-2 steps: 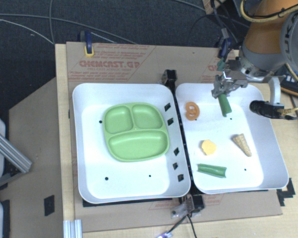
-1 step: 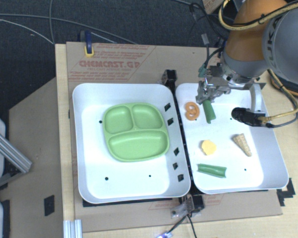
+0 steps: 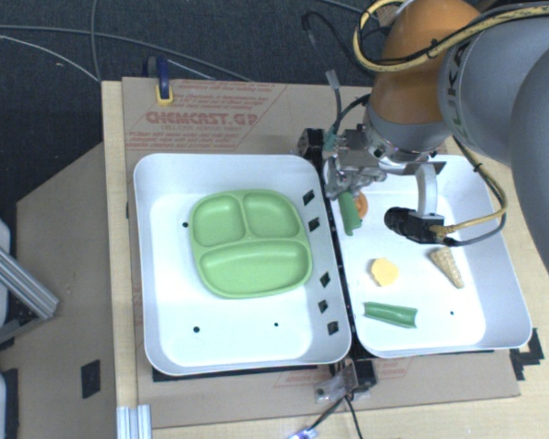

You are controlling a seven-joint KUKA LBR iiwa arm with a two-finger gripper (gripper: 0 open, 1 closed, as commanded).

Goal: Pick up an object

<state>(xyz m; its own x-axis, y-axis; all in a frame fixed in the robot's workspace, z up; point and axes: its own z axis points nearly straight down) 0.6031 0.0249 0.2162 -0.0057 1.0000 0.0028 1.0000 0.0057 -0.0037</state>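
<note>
Camera view: gripper (image 3: 349,188) low at the right bin's (image 3: 494,332) inner wall, finger spread not discernible, with a toy carrot (image 3: 350,212) directly beneath the tips, its long axis running away from them along that wall.

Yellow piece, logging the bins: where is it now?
The yellow piece lies in the right bin, near its middle, above the green pod and left of the cone.
</note>
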